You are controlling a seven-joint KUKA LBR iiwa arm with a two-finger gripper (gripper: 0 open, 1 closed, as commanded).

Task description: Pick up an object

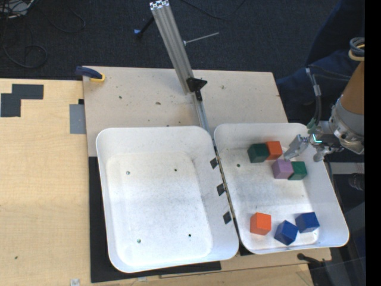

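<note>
The arm (357, 97) shows an orange band, curved like a barrel, with a pale ring above it at the top right. Below the band sits a grey wrist (345, 127), rounded and metallic, with darker seams. A thin grey cable (315, 100) loops along its left side. The gripper (306, 146) is silvery grey with slim metal fingers (293, 149), and a small teal light or marking glints near its base. Fine details such as screws are too small to make out.
</note>
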